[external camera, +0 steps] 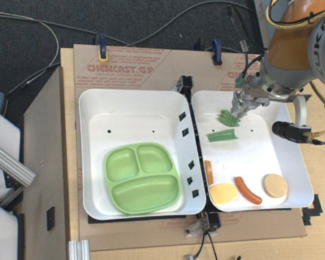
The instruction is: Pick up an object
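My gripper [239, 110] hangs low over the back part of the right bin [292, 161], its tip right at a small leafy green piece [227, 118] lying on the bin floor. Just in front of that piece lies a green pea pod [222, 136]. Along the bin's front are a thin orange stick [208, 172], a yellow piece [223, 193], a red-orange sausage [248, 190] and a round tan biscuit [274, 186].
The left bin [97, 145] holds a green divided plate [143, 176]. A black divider with clips [190, 140] runs between the bins. A black cylinder [288, 130] on the arm juts over the right bin's right side. Cables lie behind the bench.
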